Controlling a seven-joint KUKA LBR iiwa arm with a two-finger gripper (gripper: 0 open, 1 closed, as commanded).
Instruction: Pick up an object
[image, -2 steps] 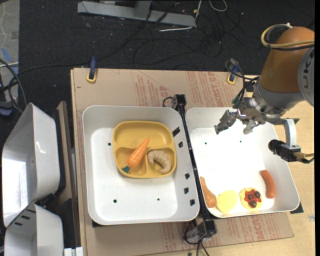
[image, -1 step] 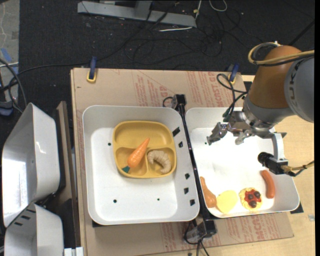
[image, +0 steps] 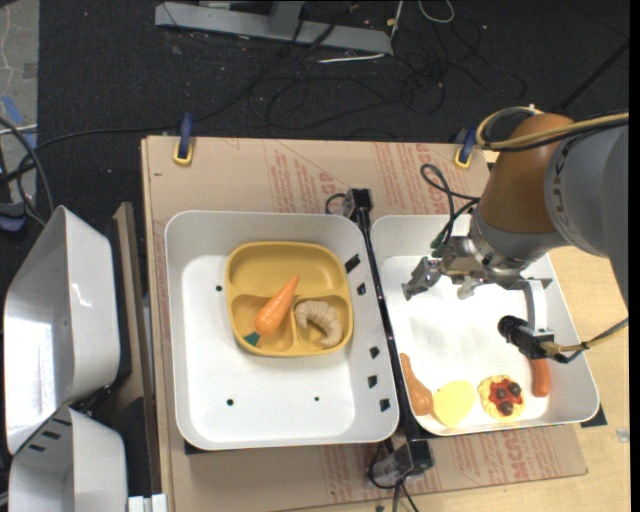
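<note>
The claw (image: 438, 283) hangs over the 12 o'clock half of the right bin (image: 450, 335), near that bin's left wall, and nothing shows in its grip; whether it is apart or together I cannot tell from this slant. The grey arm with its orange band reaches in from 2 o'clock of the claw. The floor of the bin just under the claw is bare white. The loose things that could be picked lie well apart from the claw, in a row along the bin's 6 o'clock edge. At 6 o'clock of the claw, against the left wall, lies an orange tapered piece (image: 414, 384). A yellow disc (image: 453, 402) lies just beside it and appears to touch its lower end. At 5 o'clock sits a small round tart (image: 502, 396) with red and dark toppings, just beside the disc. At 4 o'clock, near the right wall, lies a red sausage (image: 541, 378). At 9 o'clock of the claw, across the divider, the left bin (image: 270, 405) holds a yellow divided plate (image: 240, 268). In it lie a carrot (image: 277, 305) and, just beside it, a pale curled shrimp (image: 320, 322). Both bins rest on the brown worktop (image: 300, 170).
</note>
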